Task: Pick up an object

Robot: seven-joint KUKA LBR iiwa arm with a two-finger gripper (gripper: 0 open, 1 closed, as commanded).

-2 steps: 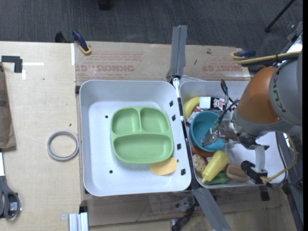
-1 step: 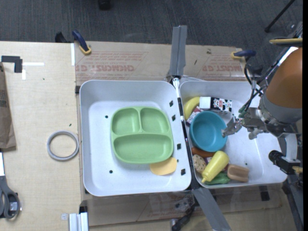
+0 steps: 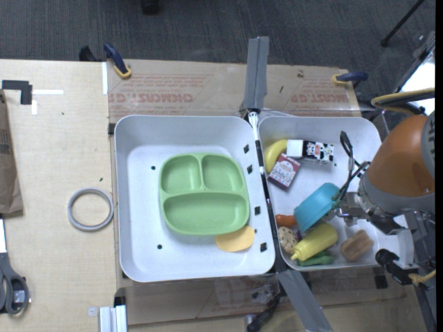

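The end effector point(image 3: 344, 206) is seen low in the right bin point(image 3: 367, 126), near that bin's right wall, under the grey and orange body of the arm point(image 3: 405, 168). Whether it is released or clenched cannot be told, since the wrist hides it. A blue bowl point(image 3: 316, 205) is tilted on its side just beside the end effector, toward the bin's middle; contact between the two cannot be made out.

Below the bowl a yellow mustard bottle point(image 3: 315, 242) is laid slantwise at the bin's front edge, with a green item point(image 3: 317, 259) under it and a brown bread-like piece point(image 3: 356, 245) to its right. A small cookie point(image 3: 287, 238) and an orange item point(image 3: 284, 220) are found by the bin's left wall. Toward the far edge a banana point(image 3: 274, 152), a reddish packet point(image 3: 283, 173) and a black-and-white carton point(image 3: 313, 150) are placed, and a dark spoon point(image 3: 345, 146) is seen to their right.

In the left bin point(image 3: 131, 206) a green divided plate point(image 3: 204, 193) is set centrally, with a yellow flat piece point(image 3: 235, 240) touching its front rim.

On the bench point(image 3: 55, 158), near its left edge, a grey ring point(image 3: 91, 208) is laid.
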